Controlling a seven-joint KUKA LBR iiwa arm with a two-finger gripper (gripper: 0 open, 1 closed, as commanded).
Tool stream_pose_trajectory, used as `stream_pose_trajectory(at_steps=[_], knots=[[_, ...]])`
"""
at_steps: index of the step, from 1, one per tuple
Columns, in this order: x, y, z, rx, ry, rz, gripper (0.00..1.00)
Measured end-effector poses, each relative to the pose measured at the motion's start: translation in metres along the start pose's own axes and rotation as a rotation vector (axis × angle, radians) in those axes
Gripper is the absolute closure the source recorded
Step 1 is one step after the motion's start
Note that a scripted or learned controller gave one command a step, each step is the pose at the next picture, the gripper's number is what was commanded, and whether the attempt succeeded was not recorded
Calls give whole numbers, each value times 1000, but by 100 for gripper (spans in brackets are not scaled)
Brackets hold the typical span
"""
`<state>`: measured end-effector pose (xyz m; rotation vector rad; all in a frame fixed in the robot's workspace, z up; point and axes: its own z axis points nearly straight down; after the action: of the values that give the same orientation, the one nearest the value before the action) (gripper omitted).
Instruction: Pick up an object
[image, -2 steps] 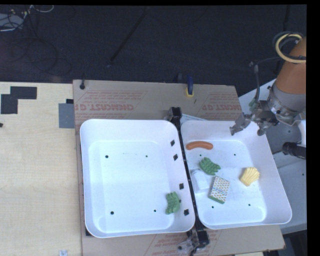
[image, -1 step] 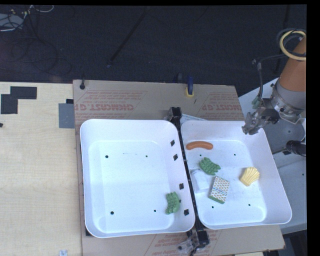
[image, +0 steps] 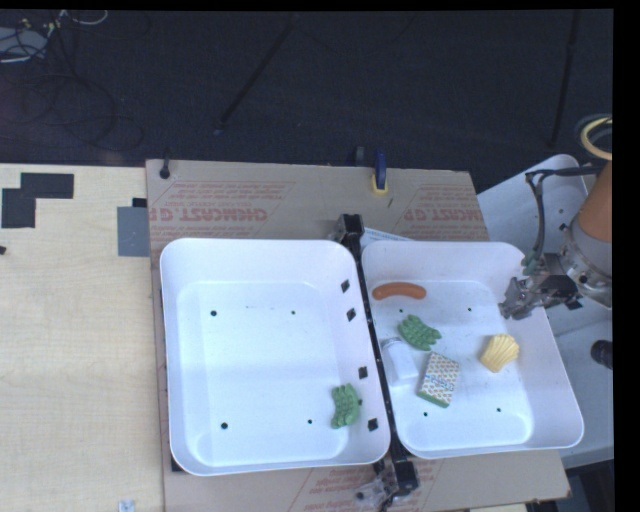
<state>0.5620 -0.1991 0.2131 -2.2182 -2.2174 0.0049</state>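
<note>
The jaws (image: 516, 300) sit at the right rim of the right bin (image: 560, 400); aperture cannot be told, and nothing is visibly held. Right bin contents: orange sausage (image: 399, 292) near the back, green piece (image: 418, 332) below it, patterned block (image: 439, 379) toward the front, yellow piece (image: 499, 352) nearest the jaws but apart. Left bin (image: 190, 400): second green piece (image: 346, 405), front right corner.
</note>
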Motion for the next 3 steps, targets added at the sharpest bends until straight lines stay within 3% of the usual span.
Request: stream_pose_trajectory(at_steps=[1, 2, 3], knots=[[-14, -82, 30, 2, 2, 1, 100], [19, -48, -25, -7, -1, -3, 100], [46, 76, -1, -12, -3, -7, 100]])
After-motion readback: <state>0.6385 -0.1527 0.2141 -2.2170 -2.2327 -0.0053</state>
